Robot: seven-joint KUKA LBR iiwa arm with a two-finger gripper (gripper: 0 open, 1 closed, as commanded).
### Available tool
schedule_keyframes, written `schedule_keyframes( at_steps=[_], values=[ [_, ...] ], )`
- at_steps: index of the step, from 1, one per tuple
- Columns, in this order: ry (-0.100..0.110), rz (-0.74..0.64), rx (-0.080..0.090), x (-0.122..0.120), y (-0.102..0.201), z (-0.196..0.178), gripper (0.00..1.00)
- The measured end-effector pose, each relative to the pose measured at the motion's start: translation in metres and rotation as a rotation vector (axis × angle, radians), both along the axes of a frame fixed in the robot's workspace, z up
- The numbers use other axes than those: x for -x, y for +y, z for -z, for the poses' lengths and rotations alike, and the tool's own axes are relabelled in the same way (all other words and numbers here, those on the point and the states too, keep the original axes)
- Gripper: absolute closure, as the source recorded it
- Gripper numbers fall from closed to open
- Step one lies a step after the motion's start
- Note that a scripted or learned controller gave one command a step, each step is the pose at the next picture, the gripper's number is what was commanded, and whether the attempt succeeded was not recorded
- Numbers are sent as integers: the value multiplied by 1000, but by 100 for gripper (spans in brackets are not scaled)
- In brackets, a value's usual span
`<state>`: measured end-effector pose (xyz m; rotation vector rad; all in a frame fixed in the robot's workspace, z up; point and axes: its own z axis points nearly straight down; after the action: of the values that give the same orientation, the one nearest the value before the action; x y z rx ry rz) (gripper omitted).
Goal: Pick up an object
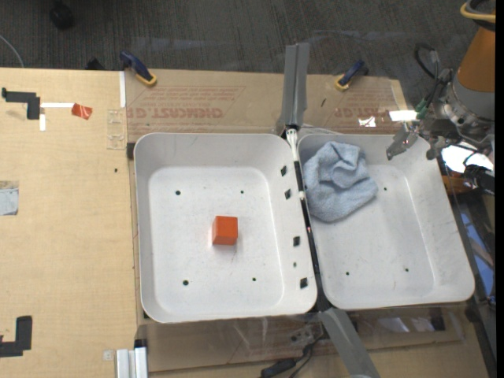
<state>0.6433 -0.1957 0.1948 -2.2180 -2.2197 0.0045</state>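
An orange-red cube (225, 231) sits on the floor of the left bin (157, 290), a little near of its middle and well apart from every wall, while a crumpled grey-blue cloth (337, 181) lies in the far left corner of the right bin (449, 282), just beside the divider between the two bins. The claw (411, 142) hangs over the far right corner of the right bin, clear of the cloth and with nothing between its fingers, though whether they are released or clenched I cannot tell; two blue-and-yellow clamps (138, 68) grip the cardboard at the far edge of the desk
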Motion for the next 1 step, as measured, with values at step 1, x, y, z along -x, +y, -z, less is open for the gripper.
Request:
schedule_keyframes(
  at_steps=[1],
  values=[
    [2, 210, 1, 18, 101, 14, 0]
  ],
)
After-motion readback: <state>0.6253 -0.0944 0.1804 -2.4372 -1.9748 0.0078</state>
